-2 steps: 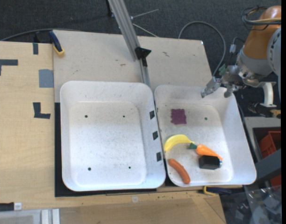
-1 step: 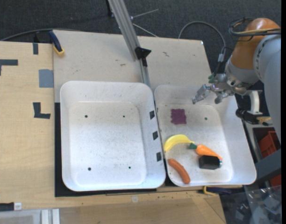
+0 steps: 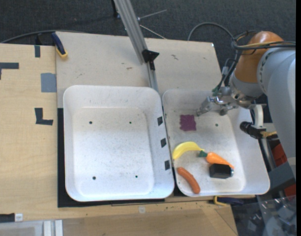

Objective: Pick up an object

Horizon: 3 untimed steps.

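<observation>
stage: pick not yet made | gripper point(image 3: 213, 103) upper right of right bin point(image 3: 254, 181) — jaw state unclear (too small) | banana point(image 3: 186, 149), carrot point(image 3: 218, 158), sausage point(image 3: 188, 179) lie lower right — none lifted

Your view evenly lit, bright, diffuse light from above — no hard glare. Left bin point(image 3: 111, 141) near washed out; you lose its rim detail against white floor. Shadows soft and short: faint one under banana point(image 3: 186, 149), darker one beside black block point(image 3: 221, 171). Dark carpet point(image 3: 67, 6) along top underexposed, texture grainy. Overall sharpness modest — small things soft-edged, arm point(image 3: 278, 77) at right slightly blurred. You get no obvious edge distortion.
</observation>
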Motion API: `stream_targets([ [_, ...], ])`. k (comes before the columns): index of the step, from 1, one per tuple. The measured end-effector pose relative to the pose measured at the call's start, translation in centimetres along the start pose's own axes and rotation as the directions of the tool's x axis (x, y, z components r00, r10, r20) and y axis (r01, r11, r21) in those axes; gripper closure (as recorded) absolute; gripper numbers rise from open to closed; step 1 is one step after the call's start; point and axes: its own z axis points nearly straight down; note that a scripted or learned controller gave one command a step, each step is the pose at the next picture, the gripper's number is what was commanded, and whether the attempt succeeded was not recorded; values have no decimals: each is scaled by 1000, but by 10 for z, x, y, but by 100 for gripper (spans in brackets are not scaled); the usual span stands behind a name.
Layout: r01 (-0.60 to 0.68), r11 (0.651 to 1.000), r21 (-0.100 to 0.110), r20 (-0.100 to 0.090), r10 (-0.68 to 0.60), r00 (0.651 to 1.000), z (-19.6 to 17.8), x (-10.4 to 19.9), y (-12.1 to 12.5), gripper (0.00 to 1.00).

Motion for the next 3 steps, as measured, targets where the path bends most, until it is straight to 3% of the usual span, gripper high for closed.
stream_targets([
  [1,1,1000,-2,1,-1,1000,-13,0,1,100],
  [3,-1,1000,-8,0,1,1000,-120,-4,6,100],
])
